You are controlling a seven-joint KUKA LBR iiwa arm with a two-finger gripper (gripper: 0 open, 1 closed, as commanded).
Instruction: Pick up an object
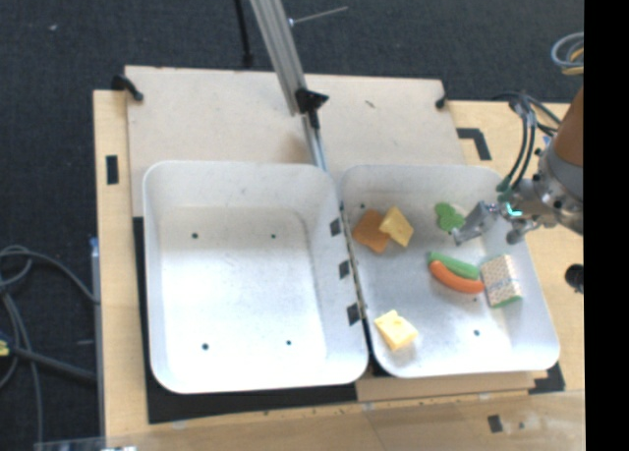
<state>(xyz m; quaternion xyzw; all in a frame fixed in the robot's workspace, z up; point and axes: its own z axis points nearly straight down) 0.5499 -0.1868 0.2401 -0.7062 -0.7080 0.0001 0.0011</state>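
The right bin point(536, 341) on the counter point(118, 243) holds all the toys, w/ the arm point(570, 154) reaching in from the right. The tool point(488, 224) hangs low w/ its two fingers spread and nothing between them, just right of a small green piece point(449, 214) at the far side. To grab well, I think it should center over 1 toy, maybe the orange-and-green carrot point(454, 273) just nearer, then go straight down & squeeze slowly.

Over the right bin point(531, 341) the gripper point(488, 226) hangs with fingers spread and nothing between them, just right of a green piece point(449, 214) and beyond an orange carrot point(454, 276) and speckled block point(501, 280).
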